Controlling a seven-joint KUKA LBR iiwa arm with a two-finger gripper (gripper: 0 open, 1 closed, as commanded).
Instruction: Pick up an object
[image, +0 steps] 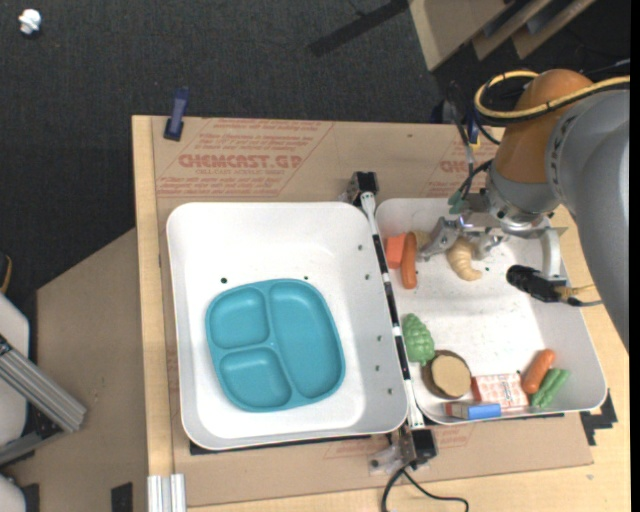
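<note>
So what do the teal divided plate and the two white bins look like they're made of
Teal divided plate: likely molded plastic, matte, judging by its even color and soft rounded compartment edges. Left white bin and right white bin: probably thin formed plastic with a slight sheen and rounded corners, though painted metal can't be ruled out.

Hand (463, 243) low in the right bin (500, 330) over a tan croissant-shaped piece (462, 263); teal tray (274, 343) in the left bin (200, 250).
</note>
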